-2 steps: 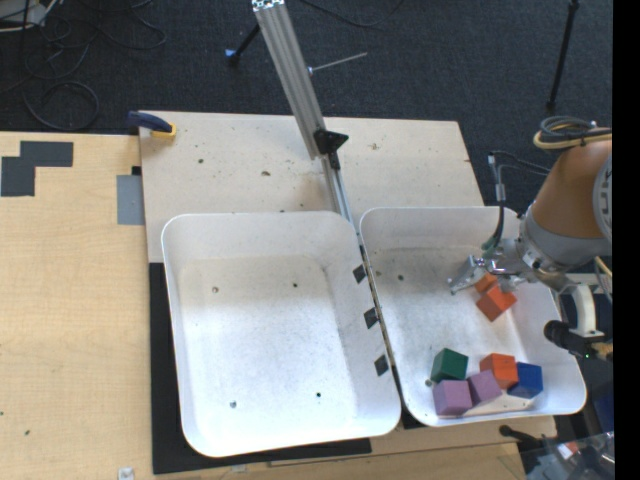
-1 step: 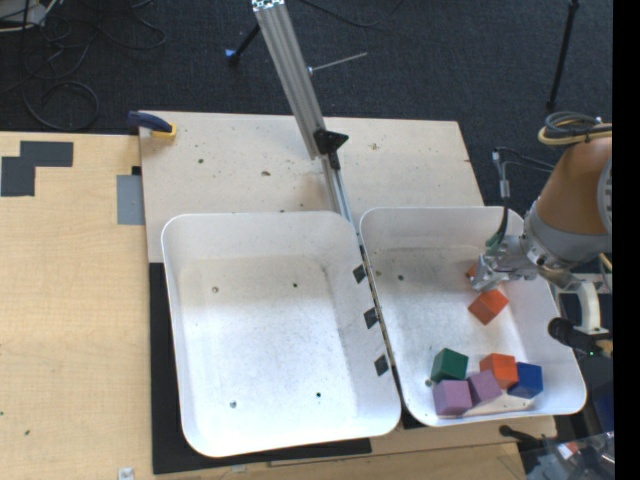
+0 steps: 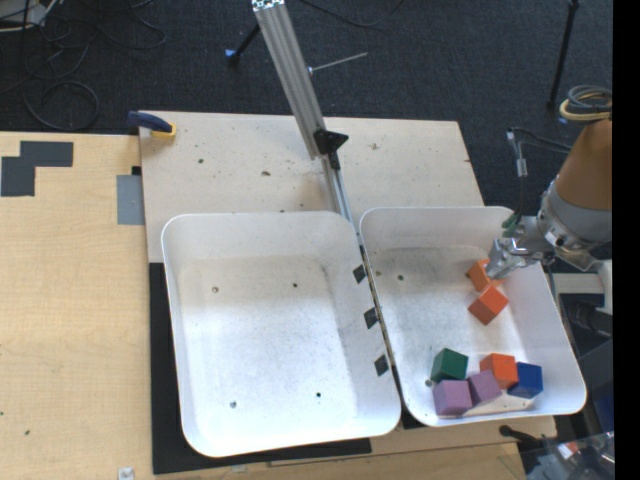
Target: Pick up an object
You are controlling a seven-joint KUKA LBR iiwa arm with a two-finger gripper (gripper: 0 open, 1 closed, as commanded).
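My gripper [image 3: 503, 256] hangs low over the right bin [image 3: 420, 236], near its right wall. Just below and left of it lies a small orange block [image 3: 478, 274], touching or nearly touching the gripper's tip. A second orange block [image 3: 488, 304] rests a little nearer the front. At the bin's front corner sits a cluster: a green block [image 3: 450, 364], two purple blocks [image 3: 452, 398], an orange block [image 3: 503, 368] and a blue block [image 3: 528, 379]. Nothing is visibly lifted off the bin floor.
The left bin [image 3: 200, 238] stands beside the right one, with a dividing rim [image 3: 368, 298] between them. A slanted metal pole [image 3: 295, 68] rises behind the bins. The grey arm with its orange band [image 3: 590, 168] enters from the right.
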